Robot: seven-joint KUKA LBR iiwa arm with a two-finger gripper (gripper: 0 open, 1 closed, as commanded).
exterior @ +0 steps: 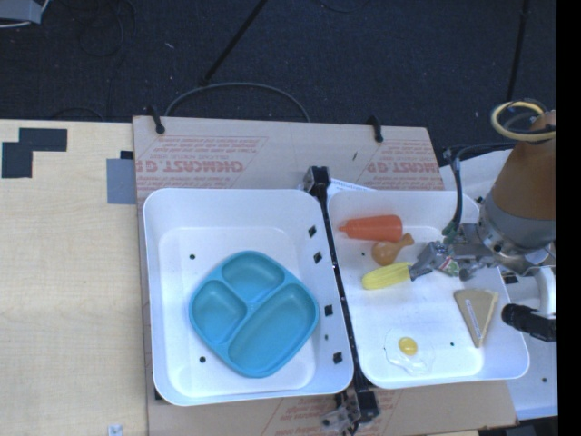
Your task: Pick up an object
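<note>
Four loose items sit in the right bin (508,363) as I see it from the overhead camera, and the one nearest the gripper (420,268) is a yellow corn-like piece (386,276), lying roughly in the middle of that bin with its long axis tilted up toward the right. The gripper's dark fingertips reach to the right end of that yellow piece and look to be touching it or just beside it; I cannot tell from this angle whether anything sits between them, nor how wide they stand. Just above the yellow piece lies a small tan pear-shaped item (390,249), and above that an orange carrot (370,228) rests lengthwise near the bin's far wall. A fried egg (407,349) lies toward the near edge of the bin, well apart from the gripper. A tan wedge (477,312) sits by the right side, below the arm (525,189), which comes in from the right. In the left bin (172,216) a blue divided plate (252,312) lies flat, turned at an angle.
</note>
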